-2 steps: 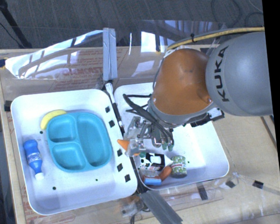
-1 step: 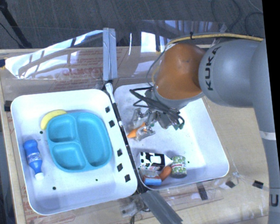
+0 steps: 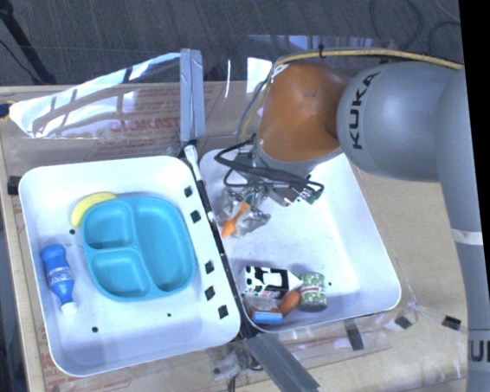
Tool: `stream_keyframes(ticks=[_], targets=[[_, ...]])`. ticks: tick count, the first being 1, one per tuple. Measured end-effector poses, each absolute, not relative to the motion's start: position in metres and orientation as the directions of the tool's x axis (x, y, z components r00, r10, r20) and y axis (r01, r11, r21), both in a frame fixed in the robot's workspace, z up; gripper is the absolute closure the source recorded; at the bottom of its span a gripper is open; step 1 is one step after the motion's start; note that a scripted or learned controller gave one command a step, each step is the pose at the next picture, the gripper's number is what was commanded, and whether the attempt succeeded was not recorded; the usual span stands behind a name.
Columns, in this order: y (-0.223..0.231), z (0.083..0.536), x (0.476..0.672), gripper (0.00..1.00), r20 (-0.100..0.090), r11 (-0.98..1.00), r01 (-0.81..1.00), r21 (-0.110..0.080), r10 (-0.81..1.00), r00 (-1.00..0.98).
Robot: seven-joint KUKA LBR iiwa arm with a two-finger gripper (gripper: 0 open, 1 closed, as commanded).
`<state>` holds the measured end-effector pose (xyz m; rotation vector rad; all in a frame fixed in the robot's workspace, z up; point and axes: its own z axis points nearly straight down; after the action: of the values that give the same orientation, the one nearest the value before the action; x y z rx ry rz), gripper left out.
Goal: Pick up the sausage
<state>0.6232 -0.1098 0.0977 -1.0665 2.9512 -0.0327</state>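
camera view: sausage (image 3: 288,302) lies near the right bin's (image 3: 367,239) front, well apart from the gripper (image 3: 245,210).

Smooth, rounded grey metal arm casing (image 3: 411,121), marked with black "KUKA" lettering on the link nearest the wrist; part of the lettering is repeated lower on the casing. A glossy orange-brown domed band (image 3: 301,111) is fitted above the wrist. Thin black cables (image 3: 265,176) are looped beneath it, and a yellow cable (image 3: 343,52) is routed along the top.

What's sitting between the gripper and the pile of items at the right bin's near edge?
In the camera view, bare white bin floor separates the gripper from the pile.
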Motion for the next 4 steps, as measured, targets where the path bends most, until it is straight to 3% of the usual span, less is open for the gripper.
stream_keyframes(ticks=[1,2,3,4], targets=[[-0.11,0.1,0.598,1.0,-0.008,0.916,-0.4,-0.025,-0.4,-0.917],[-0.105,0.116,0.626,1.0,-0.007,1.0,0.005,-0.009,0.005,-1.0],[-0.02,0.193,0.594,1.0,-0.004,0.955,0.296,0.001,0.296,-0.955],[-0.052,0.331,0.557,1.0,-0.009,0.987,-0.159,-0.003,-0.159,-0.987]])
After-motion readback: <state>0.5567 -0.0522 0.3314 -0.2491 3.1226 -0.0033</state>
